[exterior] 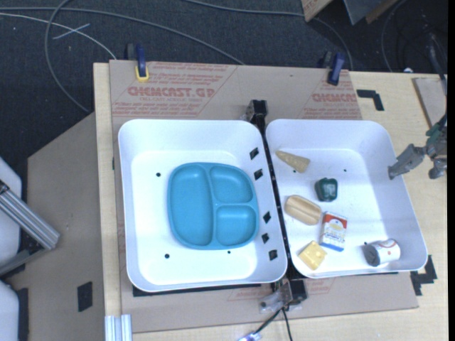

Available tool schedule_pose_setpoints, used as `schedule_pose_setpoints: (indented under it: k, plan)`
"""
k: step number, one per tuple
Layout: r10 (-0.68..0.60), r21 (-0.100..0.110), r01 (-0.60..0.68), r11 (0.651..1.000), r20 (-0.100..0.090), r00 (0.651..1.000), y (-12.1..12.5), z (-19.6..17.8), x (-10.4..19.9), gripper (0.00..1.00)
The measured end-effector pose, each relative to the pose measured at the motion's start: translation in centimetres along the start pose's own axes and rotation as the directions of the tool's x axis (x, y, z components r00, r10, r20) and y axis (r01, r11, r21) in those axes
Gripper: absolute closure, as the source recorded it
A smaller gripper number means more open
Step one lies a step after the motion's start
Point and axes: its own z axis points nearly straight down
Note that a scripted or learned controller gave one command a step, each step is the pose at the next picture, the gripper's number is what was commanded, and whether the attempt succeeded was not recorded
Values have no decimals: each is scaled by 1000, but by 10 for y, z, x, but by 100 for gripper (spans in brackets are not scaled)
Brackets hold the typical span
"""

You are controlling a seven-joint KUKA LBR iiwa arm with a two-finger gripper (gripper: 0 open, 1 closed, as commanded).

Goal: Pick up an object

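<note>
The hand (407,160) hung at the right bin's (398,212) right rim, its opening indeterminate, while the hot-dog bun (303,209) at bin centre appeared light and soft, best gripped across its width.

Glossy blue plastic tray (212,205); smooth white bins (142,155); matt cardboard sheet (185,91).

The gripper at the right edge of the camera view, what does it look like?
The gripper is a slim, dull grey metal piece, its splayed prongs set against the right bin's white rim. Behind it stands darker grey hardware, cut off by the picture's edge. No markings or cables on it are clear enough to make out.
</note>
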Motion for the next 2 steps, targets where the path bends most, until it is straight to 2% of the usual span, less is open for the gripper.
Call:
schedule_pose_setpoints:
  k: [1, 2]
  plan:
    - [-4, -11, 4, 1000, 3, 1000, 2, -6, 1, 0]
    - [-4, -6, 4, 1000, 1, 1000, 12, 47, -1, 0]
